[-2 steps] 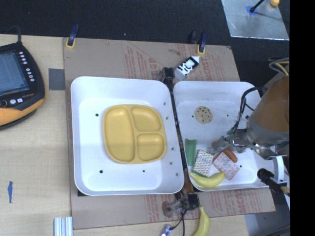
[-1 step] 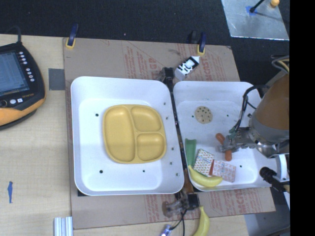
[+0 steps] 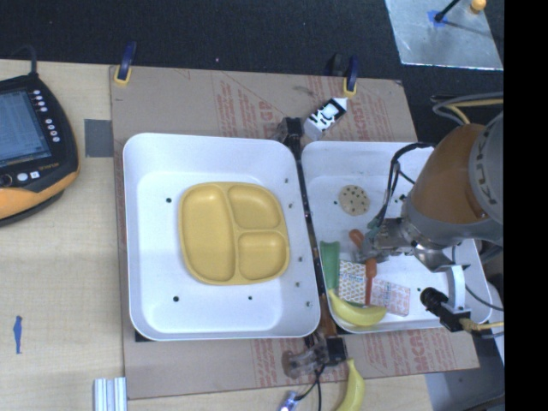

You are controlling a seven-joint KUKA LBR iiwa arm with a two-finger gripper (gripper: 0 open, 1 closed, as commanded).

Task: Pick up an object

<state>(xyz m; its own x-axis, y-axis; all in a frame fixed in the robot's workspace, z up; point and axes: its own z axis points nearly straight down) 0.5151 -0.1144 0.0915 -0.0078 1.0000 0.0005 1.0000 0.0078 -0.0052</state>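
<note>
The surface [image 3: 60, 264] is carrying one sheet of brown cardboard [image 3: 257, 101], and two white bins are lying on it side by side. The left bin [image 3: 154, 306] is holding one yellow plate [image 3: 233, 232] with three compartments, sitting about in the middle of it. The right bin [image 3: 330, 165] is holding several small things.

One grey arm [image 3: 454, 187] with an orange band is reaching in from the right and is hanging over the right bin. Its jaws [image 3: 370, 245] are pointing down into the middle of this bin, just above an orange carrot [image 3: 370, 276]. I cannot tell if the jaws are open or closed, because they are dark and small.

In the right bin I am counting one banana [image 3: 355, 312] at the front edge, one patterned packet [image 3: 374, 288] just behind it, one green piece [image 3: 329, 259] near the left wall, the one carrot lying across the packet, and one round cookie [image 3: 353, 199] towards the back, apart from the rest.

One more banana [image 3: 353, 388] is lying outside the bins, at the front edge of the cardboard. One control tablet [image 3: 30, 148] with an orange rim is resting at the left side of the surface. Two blue and yellow clamps [image 3: 126, 62] are holding the far edge of the cardboard, one at each end.
</note>
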